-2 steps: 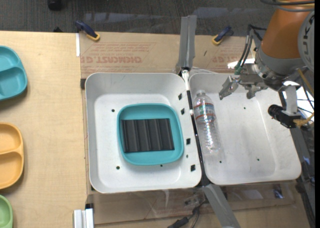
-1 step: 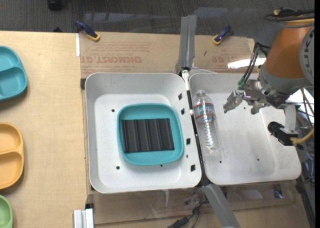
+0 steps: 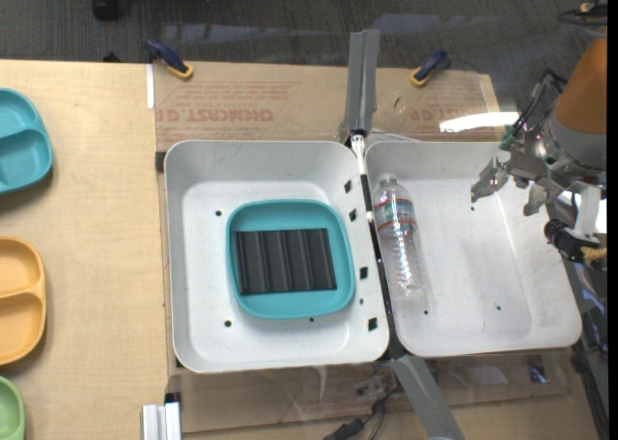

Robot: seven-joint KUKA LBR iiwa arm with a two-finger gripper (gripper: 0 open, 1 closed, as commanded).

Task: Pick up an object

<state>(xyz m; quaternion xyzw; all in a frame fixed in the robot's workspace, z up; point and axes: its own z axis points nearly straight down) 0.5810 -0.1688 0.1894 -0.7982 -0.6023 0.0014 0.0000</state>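
Near edge of bench: only tape and cable ends past the front rims of the two bins; nothing there to grasp.

Left bin: a teal tray with a dark ribbed insert sits about centre, flat, clear of all four walls.

Right bin: one clear plastic water bottle lies on its side close along the bin's left wall, by the divider between the bins, cap toward the far edge. The rest of that bin floor is bare white. The bottle is the likeliest target, being the only loose item in the bin under the arm.

Far right corner of the right bin: gripper hangs above the floor, near the right wall, well apart from the bottle. The two fingers stand spread, a visible gap between the tips, nothing between them. Orange band and grey wrist above it at the right edge.

Left side of bench, outside the bins: teal, yellow and green plates at the edge.

Status: pick not yet begun as far as shown. No contact, nothing lifted. Left to do: traverse toward the bin's left wall, align across the bottle's width, descend, close, lift. Risk, judged: the round bottle may roll, and the wall crowds one finger.
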